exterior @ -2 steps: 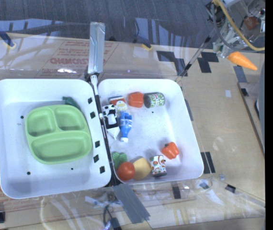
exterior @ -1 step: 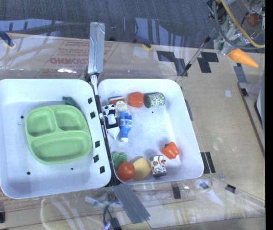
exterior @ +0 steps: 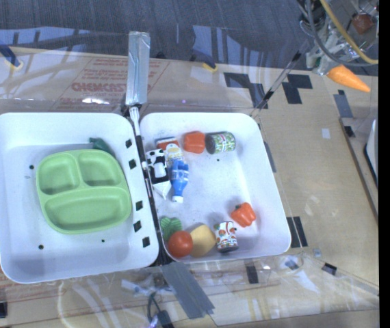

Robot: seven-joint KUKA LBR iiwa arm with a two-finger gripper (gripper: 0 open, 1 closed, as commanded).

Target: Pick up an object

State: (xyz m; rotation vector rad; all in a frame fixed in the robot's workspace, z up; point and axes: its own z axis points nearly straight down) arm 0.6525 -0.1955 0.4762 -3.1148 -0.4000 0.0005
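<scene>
One red tomato (exterior: 180,244) sits lowest in right bin (exterior: 267,183); one green tray (exterior: 83,190) occupies left bin (exterior: 10,183). Gripper (exterior: 332,50) state: cannot tell.

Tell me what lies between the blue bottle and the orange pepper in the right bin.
The camera view shows bare white bin floor between the blue bottle and the orange pepper; the other toys sit along the bin's top and bottom edges.
</scene>
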